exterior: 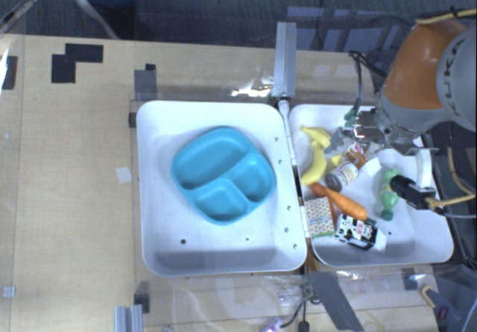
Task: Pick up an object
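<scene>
The right bin holds a pile of small items. A yellow banana lies by its left wall. An orange carrot lies slantwise below it. Between them sits a small bottle with a brown cap. A green item lies to the right. A black-and-white patterned box rests near the front. My gripper hangs low over the back of this pile, just right of the banana's top end and above the bottle. The arm's grey wrist and orange band rise behind it.
The left bin bears a blue divided plate in its middle. A checked card leans at the right bin's left wall. A metal post stands behind the seam between the bins. Cables run at the right edge.
</scene>
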{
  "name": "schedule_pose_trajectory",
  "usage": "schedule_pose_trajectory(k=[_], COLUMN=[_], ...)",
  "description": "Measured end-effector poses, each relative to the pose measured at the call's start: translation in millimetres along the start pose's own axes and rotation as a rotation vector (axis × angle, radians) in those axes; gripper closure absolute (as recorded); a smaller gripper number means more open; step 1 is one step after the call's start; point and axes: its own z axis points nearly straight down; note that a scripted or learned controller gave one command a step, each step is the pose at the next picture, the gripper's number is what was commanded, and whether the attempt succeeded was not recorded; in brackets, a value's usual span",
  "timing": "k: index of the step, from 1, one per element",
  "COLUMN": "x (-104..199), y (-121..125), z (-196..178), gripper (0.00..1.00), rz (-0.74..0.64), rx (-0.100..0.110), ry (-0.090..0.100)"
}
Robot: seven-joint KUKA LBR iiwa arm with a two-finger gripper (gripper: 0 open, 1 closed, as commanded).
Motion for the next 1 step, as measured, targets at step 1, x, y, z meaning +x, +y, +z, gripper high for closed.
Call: schedule_pose_trajectory(k=[1], x=[-59.8], y=[38.1], z=[30.7], gripper=[0.00], rz=[-0.017], rx=[0.000], ry=[-0.001])
